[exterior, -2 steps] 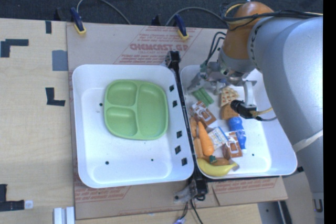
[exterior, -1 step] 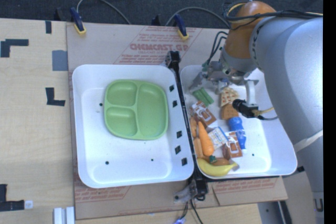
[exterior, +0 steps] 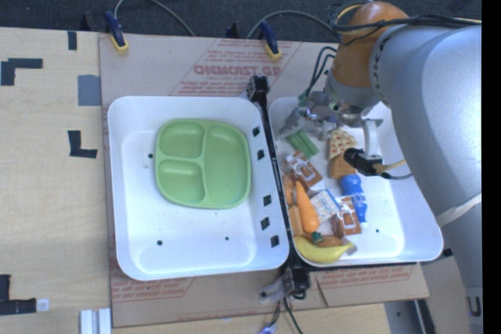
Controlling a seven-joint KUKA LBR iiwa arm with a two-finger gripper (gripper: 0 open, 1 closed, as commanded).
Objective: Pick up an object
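My gripper (exterior: pixel 308 120) hangs low over the far left corner of the right bin (exterior: pixel 391 235), just above a small green packet (exterior: pixel 301 141). A pale cracker-like piece (exterior: pixel 340 142) and a brown item (exterior: pixel 339 167) lie right beside it. Further forward lie a red-and-white snack packet (exterior: pixel 301 168), a blue item (exterior: pixel 351 185), an orange carrot (exterior: pixel 306 207) and a yellow banana (exterior: pixel 324 249) at the front edge. I see nothing lifted off the pile.
The left bin (exterior: pixel 129 192) holds a green divided plate (exterior: pixel 203 163). A black divider (exterior: pixel 266 168) runs between the bins. The grey arm (exterior: pixel 438 105) covers the right bin's far right side. Blue clamps (exterior: pixel 116 32) sit at the bench's back edge.
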